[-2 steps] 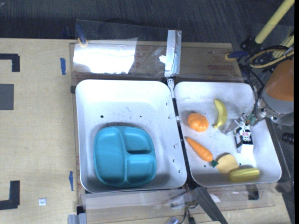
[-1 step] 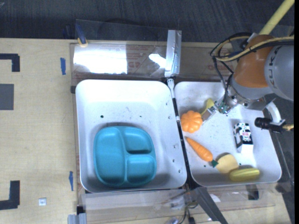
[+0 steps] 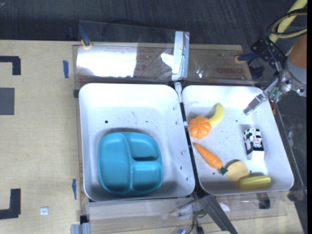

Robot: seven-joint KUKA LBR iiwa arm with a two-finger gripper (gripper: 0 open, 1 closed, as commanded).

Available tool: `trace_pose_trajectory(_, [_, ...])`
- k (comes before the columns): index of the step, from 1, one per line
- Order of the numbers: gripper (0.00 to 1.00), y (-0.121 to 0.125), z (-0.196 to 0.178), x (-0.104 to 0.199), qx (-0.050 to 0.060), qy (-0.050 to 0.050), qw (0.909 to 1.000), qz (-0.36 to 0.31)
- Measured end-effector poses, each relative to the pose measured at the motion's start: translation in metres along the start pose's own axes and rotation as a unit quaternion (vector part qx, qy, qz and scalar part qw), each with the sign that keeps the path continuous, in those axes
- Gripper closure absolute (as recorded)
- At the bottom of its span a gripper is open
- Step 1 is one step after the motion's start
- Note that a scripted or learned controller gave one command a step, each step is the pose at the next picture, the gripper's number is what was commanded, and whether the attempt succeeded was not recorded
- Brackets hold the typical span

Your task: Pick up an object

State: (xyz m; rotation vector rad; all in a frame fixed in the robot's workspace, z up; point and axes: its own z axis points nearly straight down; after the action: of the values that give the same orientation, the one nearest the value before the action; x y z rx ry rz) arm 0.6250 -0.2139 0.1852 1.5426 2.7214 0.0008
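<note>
The arm [image 3: 296, 57] comes in from the 3 o'clock edge, high in the view, its grey wrist hanging over the far right rim of the right bin [image 3: 282, 145]. A yellow cable [image 3: 287, 21] loops above it, beside dark cabling. The hand [image 3: 254, 104] slants down and toward 8 o'clock from the wrist, and its tip sits above the bin's upper right corner, over bare white floor. Nothing lies between its tips, and whether it is released or clenched cannot be told at this angle.

The right bin holds all the loose things. A yellow banana [image 3: 217, 114] lies near the centre top, tilted, and its lower end touches an orange pumpkin [image 3: 200, 127] at its 8 o'clock. Below them a carrot [image 3: 209, 156] lies diagonally, pointing toward 10 o'clock. At the carrot's 4 o'clock end sits a pale round fruit [image 3: 236, 169], with a yellow-green fruit [image 3: 255, 181] just beside it against the near rim. A small black and white toy [image 3: 253, 140] stands at 6 o'clock from the hand, apart from it.

The left bin [image 3: 97, 101] holds a blue divided plate [image 3: 130, 162] in its near half. Both bins rest side by side on the pale wooden surface [image 3: 34, 130].
</note>
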Motion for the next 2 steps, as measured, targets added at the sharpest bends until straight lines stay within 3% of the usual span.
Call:
trace_pose_trajectory(1, [0.00,0.047,0.090,0.029,0.005,0.009,0.9988,-0.048])
trace_pose_trajectory(2, [0.00,0.041,0.099,0.018,0.003,0.006,0.9948,-0.102])
